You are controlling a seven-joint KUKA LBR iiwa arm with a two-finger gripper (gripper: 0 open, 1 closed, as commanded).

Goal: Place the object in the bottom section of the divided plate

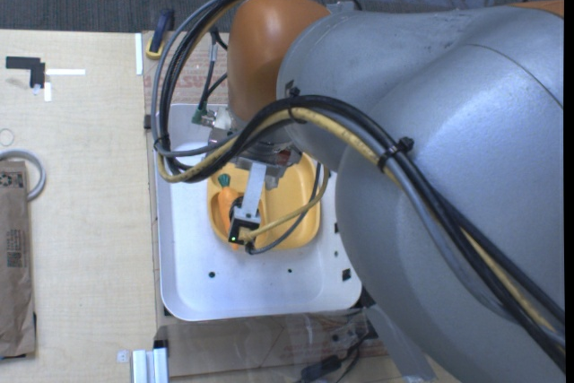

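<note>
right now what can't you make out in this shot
- yellow divided plate: camera view, top and right side hidden under the arm and its cables, so the sections can't be traced
- small green thing at the plate's left rim: too small to identify
- white bin: right side covered by the arm
- brown paper packet: cut off by the left edge

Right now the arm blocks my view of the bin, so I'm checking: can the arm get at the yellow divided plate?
Probably yes. The arm has its wrist end right over the yellow plate in the white bin; nothing shows between them, though it hides part of the plate.
</note>
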